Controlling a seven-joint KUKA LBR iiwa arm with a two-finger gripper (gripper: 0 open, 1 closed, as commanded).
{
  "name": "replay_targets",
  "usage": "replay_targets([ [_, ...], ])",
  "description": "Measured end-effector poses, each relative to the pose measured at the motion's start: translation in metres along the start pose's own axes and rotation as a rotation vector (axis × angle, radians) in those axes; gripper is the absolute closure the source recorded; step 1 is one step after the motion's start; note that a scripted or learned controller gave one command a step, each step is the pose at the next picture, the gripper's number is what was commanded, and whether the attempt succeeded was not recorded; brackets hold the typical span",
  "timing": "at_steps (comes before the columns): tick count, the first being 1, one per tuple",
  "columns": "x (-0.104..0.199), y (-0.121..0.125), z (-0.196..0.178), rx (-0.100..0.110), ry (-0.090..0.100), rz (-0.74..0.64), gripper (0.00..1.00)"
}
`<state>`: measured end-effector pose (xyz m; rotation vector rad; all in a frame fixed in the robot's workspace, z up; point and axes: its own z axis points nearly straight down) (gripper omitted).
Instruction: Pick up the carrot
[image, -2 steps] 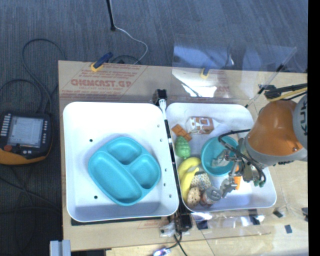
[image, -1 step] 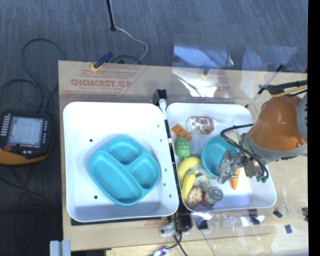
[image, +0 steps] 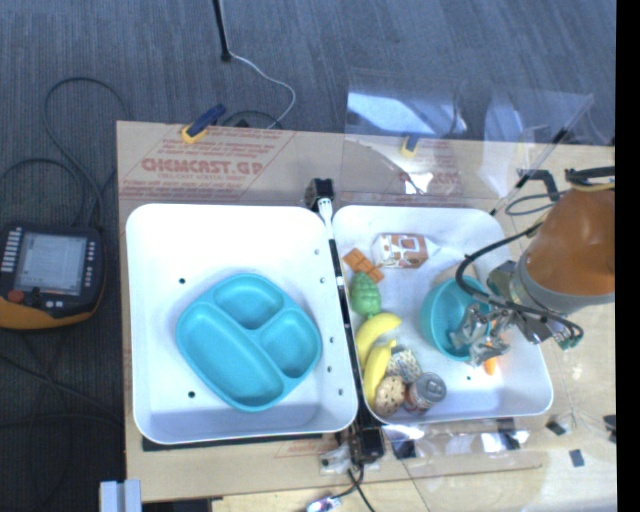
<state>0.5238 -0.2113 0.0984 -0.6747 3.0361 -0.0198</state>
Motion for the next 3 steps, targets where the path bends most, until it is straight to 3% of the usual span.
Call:
replay_targets([
  [1, 0.003, 0.002, 0.006, -0.007, 0.009, 0.0, 0.0],
  [2, -0.002, 0.0, -0.01, 0.003, -0.003, 0.0, 1.0],
  [3, -0.079, 0.036, -0.011, -0.021, 0.062, 0.371, 1.0],
])
